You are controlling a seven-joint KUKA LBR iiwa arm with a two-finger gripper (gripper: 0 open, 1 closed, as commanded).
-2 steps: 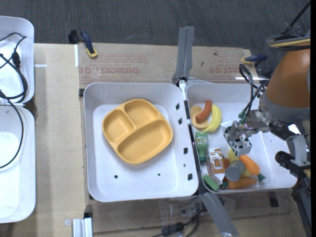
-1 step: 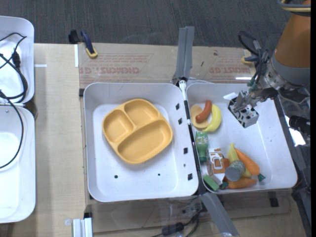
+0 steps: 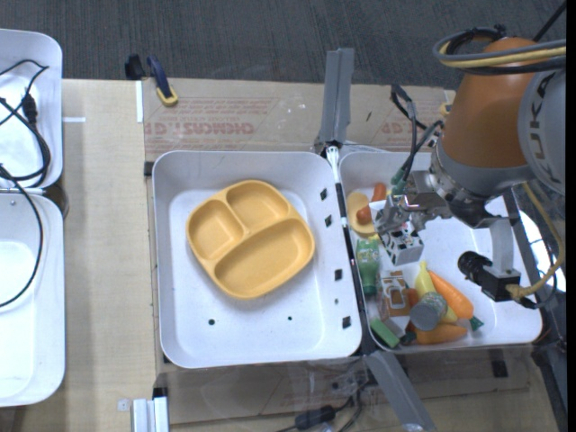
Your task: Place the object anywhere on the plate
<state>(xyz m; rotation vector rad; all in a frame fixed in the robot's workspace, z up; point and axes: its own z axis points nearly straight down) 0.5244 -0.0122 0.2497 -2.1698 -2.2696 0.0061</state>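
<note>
1. Worktop [image 3: 99,241]: carries two shallow white bins side by side. The left bin [image 3: 171,268] holds a yellow divided plate [image 3: 250,250], which has three compartments and nothing on it. The right bin [image 3: 513,318] is crowded with toy food.
2. Arm [image 3: 490,106]: reaches in over the right bin, well apart from the plate. Its end effector [image 3: 399,228] sits low among the items just right of the wall shared by the bins. Whether it is spread or pressed together cannot be told; no item is seen pinched.
3. Task object: not identifiable. Candidates lie in the right bin, all off the plate: a carrot [image 3: 450,297], a grey can [image 3: 428,311], a green bottle [image 3: 367,257], a red and yellow piece [image 3: 364,214].
4. Risk, clutter: items touch and overlap near the end effector, so in my judgement a closing grasp could take two things, or none.
5. Risk, transfer: the shared wall and the upright grey post [image 3: 337,97] stand between the pile and the plate; a low carry could clip the wall and drop the load short.
6. Risk, release: the plate rim is raised, so a round item let go at its edge may roll off.
</note>
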